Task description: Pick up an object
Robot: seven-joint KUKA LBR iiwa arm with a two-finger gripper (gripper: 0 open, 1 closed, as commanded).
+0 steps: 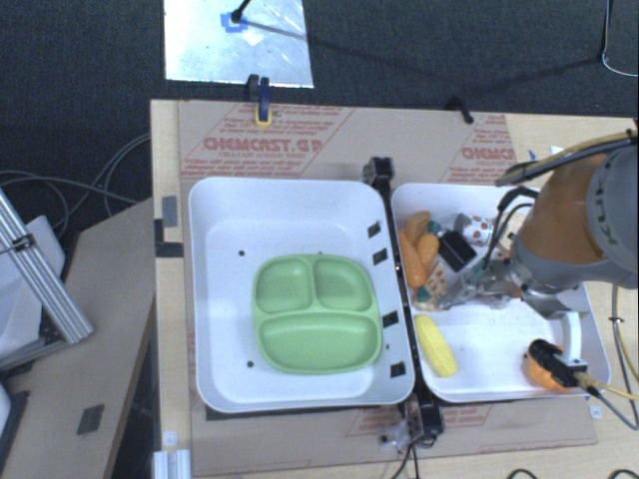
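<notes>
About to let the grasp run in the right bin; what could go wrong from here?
The gripper sits low over a tight cluster: carrots, a black block and small pieces crowded together, so it may nudge or catch the wrong one. The corn lies just below and could get knocked. The pile hugs the bin's left wall, limiting approach.
</notes>
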